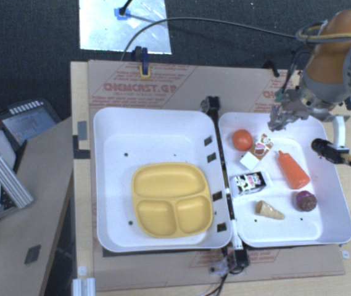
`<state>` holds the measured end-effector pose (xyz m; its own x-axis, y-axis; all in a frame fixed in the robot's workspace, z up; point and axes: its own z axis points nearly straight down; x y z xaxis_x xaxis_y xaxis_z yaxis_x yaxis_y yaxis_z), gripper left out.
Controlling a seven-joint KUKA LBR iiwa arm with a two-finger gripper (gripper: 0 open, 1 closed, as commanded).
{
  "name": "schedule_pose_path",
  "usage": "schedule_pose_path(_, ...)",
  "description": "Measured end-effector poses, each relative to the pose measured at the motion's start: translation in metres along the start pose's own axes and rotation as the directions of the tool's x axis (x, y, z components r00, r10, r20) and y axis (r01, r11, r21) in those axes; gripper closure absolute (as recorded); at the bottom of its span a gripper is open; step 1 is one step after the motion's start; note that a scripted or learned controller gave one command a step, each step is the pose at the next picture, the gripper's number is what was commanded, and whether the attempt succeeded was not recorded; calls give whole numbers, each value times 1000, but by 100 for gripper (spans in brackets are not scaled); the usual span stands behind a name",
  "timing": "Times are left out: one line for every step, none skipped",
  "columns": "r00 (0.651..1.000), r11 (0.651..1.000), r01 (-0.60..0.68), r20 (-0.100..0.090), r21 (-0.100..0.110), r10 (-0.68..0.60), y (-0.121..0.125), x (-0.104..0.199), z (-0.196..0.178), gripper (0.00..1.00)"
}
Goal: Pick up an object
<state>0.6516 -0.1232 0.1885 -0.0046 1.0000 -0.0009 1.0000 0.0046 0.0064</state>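
Fingers (278, 121) hovering over right bin's (335, 227) far edge, opening indiscernible; orange bottle (293, 170) lying nearer camera, long axis diagonal.

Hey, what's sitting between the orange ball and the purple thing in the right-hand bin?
In the camera view, the orange bottle lies between the orange ball and the purple object; a small patterned packet sits beside the ball.

Tray (171, 199) in left bin (113, 165)
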Motion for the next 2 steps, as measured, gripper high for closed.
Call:
schedule_pose_path(1000,1000,0,1,-2,0,2,0,-55,100)
schedule_pose_path(1000,1000,4,-2,5,-4,-15,51,-58,100)
